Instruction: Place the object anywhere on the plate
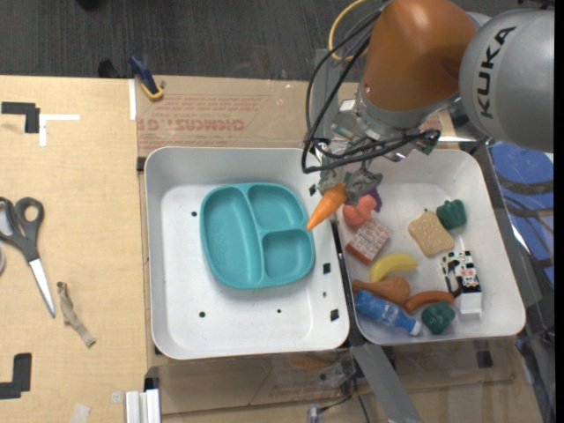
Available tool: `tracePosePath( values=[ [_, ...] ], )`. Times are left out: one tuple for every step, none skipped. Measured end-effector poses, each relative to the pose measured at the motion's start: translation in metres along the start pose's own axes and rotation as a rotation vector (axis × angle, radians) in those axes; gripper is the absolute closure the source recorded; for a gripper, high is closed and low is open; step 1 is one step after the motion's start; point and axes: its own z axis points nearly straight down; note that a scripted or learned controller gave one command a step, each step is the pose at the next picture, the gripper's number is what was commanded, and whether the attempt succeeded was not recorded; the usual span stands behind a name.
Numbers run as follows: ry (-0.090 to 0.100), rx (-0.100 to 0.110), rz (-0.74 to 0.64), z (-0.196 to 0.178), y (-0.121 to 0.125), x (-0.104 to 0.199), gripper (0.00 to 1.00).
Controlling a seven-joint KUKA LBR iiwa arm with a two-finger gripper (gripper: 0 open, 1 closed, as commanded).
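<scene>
Carrot [325, 207] in hand [339, 186] (pinched) — over bin divider, tip reaching plate [257, 234] edge

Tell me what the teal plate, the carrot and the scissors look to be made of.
Teal plate: seems moulded plastic, with a smooth, faintly glossy surface and rounded compartment ridges.
Carrot: looks like a plastic or rubber toy, uniform orange with a soft sheen; which of the two is unclear.
Scissors: blades seem bare metal, pale and reflective; the grey handle loops look like plastic.
</scene>
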Motion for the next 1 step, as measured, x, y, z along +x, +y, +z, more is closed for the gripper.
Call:
tracePosePath(
  values=[
    [0.000, 0.000, 0.000, -0.0002, -0.0003, 0.0004, 0.00]
  ],
)
